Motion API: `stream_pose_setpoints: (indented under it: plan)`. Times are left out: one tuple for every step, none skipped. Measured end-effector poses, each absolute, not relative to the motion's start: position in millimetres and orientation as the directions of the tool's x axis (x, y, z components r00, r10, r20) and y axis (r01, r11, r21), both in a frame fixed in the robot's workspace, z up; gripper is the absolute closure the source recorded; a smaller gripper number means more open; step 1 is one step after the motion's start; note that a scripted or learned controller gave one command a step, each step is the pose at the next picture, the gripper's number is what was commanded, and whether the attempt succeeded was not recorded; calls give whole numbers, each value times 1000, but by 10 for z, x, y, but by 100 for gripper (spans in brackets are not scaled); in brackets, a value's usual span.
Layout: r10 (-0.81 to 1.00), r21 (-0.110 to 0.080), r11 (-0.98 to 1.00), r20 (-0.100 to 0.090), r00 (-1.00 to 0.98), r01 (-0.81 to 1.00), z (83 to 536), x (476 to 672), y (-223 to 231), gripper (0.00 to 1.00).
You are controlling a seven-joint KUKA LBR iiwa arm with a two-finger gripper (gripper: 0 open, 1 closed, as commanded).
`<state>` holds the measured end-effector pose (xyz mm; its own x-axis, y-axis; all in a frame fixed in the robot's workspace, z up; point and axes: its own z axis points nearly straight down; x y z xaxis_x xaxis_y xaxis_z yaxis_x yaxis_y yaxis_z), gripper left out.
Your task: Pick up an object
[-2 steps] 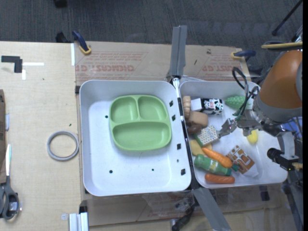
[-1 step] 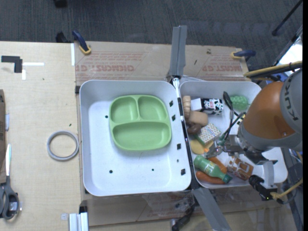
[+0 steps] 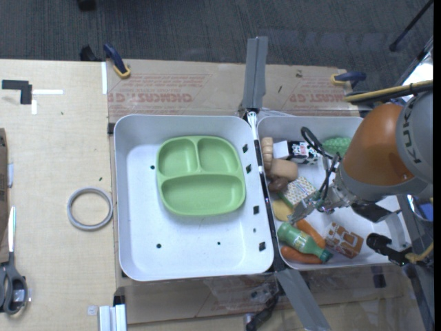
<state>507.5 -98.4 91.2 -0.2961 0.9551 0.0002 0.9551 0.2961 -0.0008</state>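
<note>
The right bin (image 3: 358, 121) holds a pile of small items. Among them are a green bottle (image 3: 298, 238), an orange carrot-like piece (image 3: 302, 256), a brown snack box (image 3: 344, 241), a patterned packet (image 3: 298, 190), a tan wooden cylinder (image 3: 282, 168), a yellow piece (image 3: 280, 209) and a green knobbly object (image 3: 337, 144). My gripper (image 3: 311, 209) reaches down from the grey and orange arm (image 3: 375, 150) into the middle of this bin. Its tip sits just above the green bottle and beside the patterned packet. I see no item lifted off the pile.
The left bin (image 3: 131, 205) carries a green divided plate (image 3: 201, 174). On the bench to the left lie a grey tape ring (image 3: 89, 208) and scissors (image 3: 11, 281). A metal post (image 3: 255, 74) stands between the bins at the back. Blue clamps (image 3: 118, 61) hold the cardboard.
</note>
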Motion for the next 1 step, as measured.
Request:
stream_pose_setpoints:
  plan:
    - [956, -2, 292, 1, -292, 956, 994, 5076, -995, 100]
